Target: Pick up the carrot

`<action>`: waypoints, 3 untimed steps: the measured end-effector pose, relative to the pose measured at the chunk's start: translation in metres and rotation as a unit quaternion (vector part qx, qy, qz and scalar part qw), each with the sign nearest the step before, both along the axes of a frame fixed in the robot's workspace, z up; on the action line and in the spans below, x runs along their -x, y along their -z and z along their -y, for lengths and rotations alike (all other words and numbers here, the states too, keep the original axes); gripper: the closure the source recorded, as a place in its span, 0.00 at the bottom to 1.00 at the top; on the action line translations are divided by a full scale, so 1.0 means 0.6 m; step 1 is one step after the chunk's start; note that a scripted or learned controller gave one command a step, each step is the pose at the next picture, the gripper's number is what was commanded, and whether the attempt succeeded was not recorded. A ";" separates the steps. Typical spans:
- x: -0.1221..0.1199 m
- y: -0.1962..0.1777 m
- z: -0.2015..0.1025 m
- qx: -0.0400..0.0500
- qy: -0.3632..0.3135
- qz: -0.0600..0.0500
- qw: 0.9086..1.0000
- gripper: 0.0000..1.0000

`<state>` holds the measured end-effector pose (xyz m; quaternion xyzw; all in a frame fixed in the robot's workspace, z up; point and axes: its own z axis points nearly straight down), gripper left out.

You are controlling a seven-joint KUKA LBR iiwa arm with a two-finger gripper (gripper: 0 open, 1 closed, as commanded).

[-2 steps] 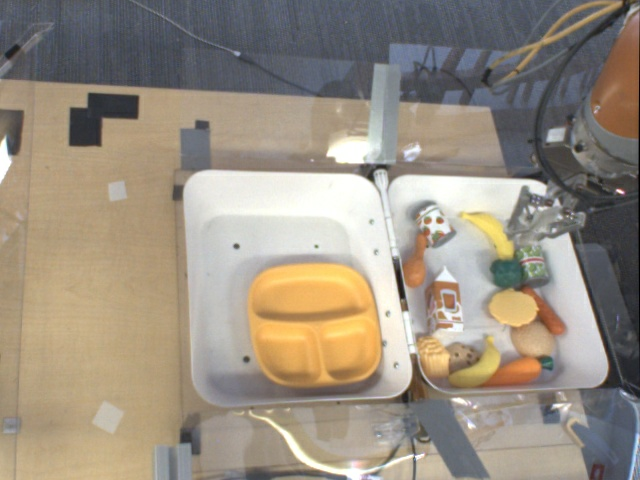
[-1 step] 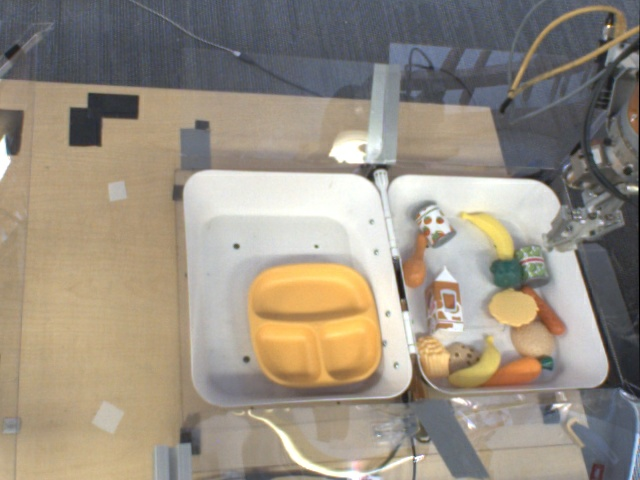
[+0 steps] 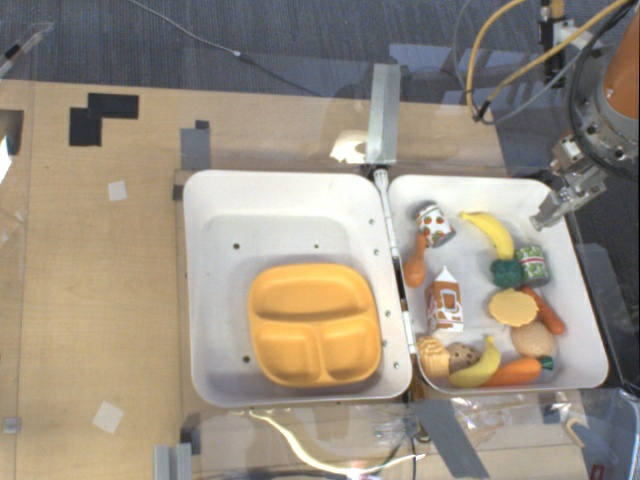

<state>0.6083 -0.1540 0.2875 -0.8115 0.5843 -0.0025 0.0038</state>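
Note:
An orange carrot [image 3: 514, 372] with a green end lies along the front wall of the right bin [image 3: 590, 313], beside a small banana [image 3: 478, 366]. A second, shorter orange-red carrot-like piece [image 3: 547, 313] lies near the bin's right wall. My gripper [image 3: 560, 201] hangs over the right bin's far right corner, well away from both pieces and above the toys. Nothing is seen in it.
The right bin also holds a banana [image 3: 489, 233], a small can [image 3: 433, 225], a drumstick [image 3: 415, 260], a carton [image 3: 445, 304], broccoli [image 3: 506, 272], a green can [image 3: 533, 263], a yellow disc [image 3: 513, 308] and a potato [image 3: 533, 340]. A yellow divided tray [image 3: 314, 323] sits in the left bin [image 3: 215, 268].

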 end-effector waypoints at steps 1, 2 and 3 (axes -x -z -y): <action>-0.003 -0.020 -0.002 -0.002 0.002 0.004 1.000 1.00; -0.003 -0.046 -0.009 0.001 -0.186 0.000 0.983 1.00; -0.046 -0.047 -0.057 0.002 -0.343 0.001 0.939 1.00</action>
